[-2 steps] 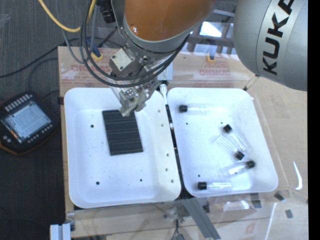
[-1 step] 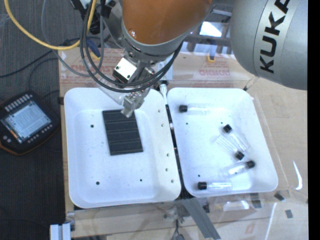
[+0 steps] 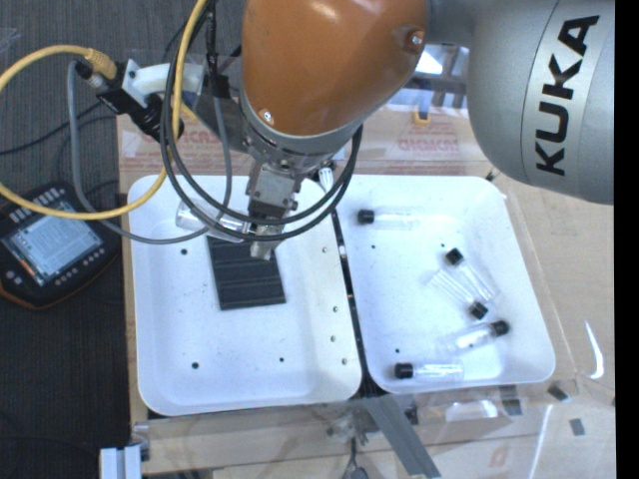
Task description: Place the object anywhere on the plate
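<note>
A dark ribbed plate point(image 3: 248, 274) lies flat in the left white bin point(image 3: 200, 367). My gripper point(image 3: 262, 243) hangs just over the plate's far edge, under the orange wrist. It is shut on one end of a clear vial point(image 3: 200, 220). The vial sticks out level to the left, above the bin floor beyond the plate's far left corner. The held end of the vial is hidden by the fingers.
The right bin point(image 3: 519, 267) holds several clear vials with black caps, such as one point(image 3: 394, 218) at the back and one point(image 3: 429, 370) at the front. Yellow and black cables point(image 3: 170, 168) loop over the left bin's far side. A handheld pendant point(image 3: 50, 247) lies left of the bins.
</note>
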Robot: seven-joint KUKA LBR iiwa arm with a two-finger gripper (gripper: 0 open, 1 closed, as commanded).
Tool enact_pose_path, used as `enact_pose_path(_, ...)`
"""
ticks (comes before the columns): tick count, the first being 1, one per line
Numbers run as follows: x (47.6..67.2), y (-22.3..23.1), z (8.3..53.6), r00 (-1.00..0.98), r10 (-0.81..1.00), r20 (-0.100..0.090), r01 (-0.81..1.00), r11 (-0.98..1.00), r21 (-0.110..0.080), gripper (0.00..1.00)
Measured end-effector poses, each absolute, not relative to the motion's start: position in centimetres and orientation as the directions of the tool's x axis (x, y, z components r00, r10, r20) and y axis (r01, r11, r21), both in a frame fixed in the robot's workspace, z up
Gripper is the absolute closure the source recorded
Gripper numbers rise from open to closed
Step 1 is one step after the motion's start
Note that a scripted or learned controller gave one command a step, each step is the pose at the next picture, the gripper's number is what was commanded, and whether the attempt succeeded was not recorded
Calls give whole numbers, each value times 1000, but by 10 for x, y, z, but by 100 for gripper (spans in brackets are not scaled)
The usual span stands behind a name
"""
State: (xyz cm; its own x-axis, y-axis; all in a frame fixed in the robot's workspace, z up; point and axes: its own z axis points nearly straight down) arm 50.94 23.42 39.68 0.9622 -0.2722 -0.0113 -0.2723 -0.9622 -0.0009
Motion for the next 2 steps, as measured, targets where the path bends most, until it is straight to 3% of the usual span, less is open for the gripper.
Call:
enact_pose_path(1, 577, 234, 402, 978, -208, -11, -208, -978, -4, 100)
enact_pose_path(2, 533, 234, 431, 979, -202, -10, -202, -979, -2, 100)
